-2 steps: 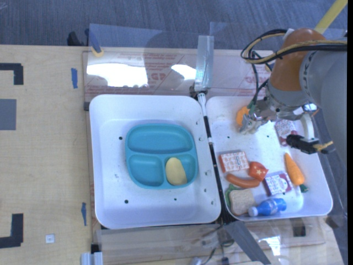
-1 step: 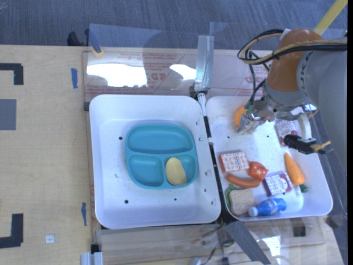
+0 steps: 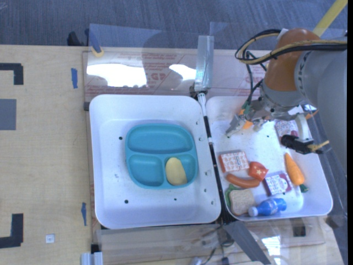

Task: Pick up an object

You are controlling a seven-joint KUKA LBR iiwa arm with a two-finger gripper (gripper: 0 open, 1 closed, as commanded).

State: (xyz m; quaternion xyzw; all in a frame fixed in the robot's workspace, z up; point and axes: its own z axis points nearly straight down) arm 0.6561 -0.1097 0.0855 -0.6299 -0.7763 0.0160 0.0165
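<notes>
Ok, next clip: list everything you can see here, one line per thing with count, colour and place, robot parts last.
bins: 2, white, side by side on the bench
divided tray: 1, teal, left bin centre
yellow lump: 1, yellow, tray's lower right compartment
cracker packet: 1, red and white, right bin centre
red pepper: 1, red, right of the packet
sausage: 1, orange-red, below the packet
bread slice: 1, tan, right bin front left
bottle: 1, blue, lying at right bin front
purple packet: 1, above the bottle
carrot: 1, orange, right bin right side
gripper: 1, dark, over right bin's back
arm: 1, grey with orange band, entering from right
</notes>
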